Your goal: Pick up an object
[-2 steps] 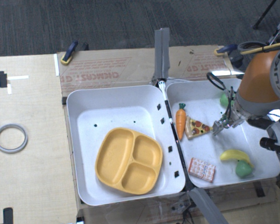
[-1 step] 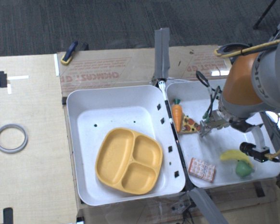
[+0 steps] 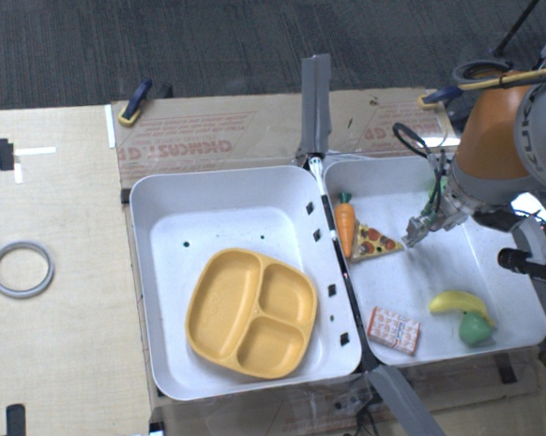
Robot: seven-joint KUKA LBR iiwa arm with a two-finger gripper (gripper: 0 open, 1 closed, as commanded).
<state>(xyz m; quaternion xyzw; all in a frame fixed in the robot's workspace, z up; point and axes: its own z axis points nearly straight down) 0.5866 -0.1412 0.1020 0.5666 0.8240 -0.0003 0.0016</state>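
Pizza slice (image 3: 377, 243) lies beside the carrot (image 3: 346, 228) in the right bin (image 3: 508, 340); the pincer (image 3: 415, 232) hovers just right of it, whether spread I cannot tell.

Five candidate objects are seen in the right bin (image 3: 383, 180), all placed relative to the divider between the two bins: an orange carrot (image 3: 346, 227) with a green top lies lengthwise just beside it, and a pizza slice (image 3: 376, 243) lies flat just past the carrot, its point turned away from the divider. A red-and-white patterned box (image 3: 394, 330) is set flat near the divider's front end, while a yellow banana (image 3: 459, 303) and a green pear (image 3: 476, 328), touching each other, are found well apart from it.
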